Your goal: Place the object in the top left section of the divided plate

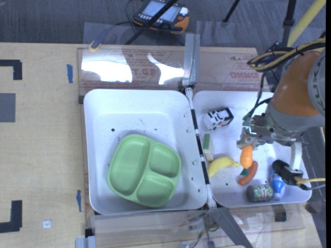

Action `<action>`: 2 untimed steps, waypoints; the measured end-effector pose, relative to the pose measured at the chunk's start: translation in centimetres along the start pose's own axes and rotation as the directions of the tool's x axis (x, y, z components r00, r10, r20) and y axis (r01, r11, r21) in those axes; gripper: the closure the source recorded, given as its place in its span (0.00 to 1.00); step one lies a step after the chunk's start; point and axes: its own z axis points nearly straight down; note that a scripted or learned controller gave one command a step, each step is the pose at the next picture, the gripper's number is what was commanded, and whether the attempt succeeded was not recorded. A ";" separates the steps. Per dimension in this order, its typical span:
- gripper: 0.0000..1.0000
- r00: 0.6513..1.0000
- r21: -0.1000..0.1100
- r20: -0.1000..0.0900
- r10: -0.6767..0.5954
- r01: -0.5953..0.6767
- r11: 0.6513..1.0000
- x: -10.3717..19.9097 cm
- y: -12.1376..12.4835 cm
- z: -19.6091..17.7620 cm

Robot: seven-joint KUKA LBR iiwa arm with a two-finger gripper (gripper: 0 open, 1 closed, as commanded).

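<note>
While the green three-section plastic plate (145, 170) in the left white bin (98, 112) lay bare, nothing was yet placed: an orange plastic carrot (247, 156) was seen pinched between the gripper (249, 148) fingers over the right white bin (227, 99).

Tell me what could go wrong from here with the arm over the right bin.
The gripper hovers above a crowded cluster: an orange carrot-shaped toy touches a red chili-shaped toy, with a yellow banana toy nearby, so a grasp might catch two. The tilted green divided plastic plate sits across the bin wall.
</note>
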 end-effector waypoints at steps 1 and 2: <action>1.00 0.999 0.004 -0.002 -0.049 0.049 0.999 5.7 -2.9 -2.5; 1.00 0.999 -0.026 0.008 -0.051 0.051 0.998 11.1 -4.3 0.4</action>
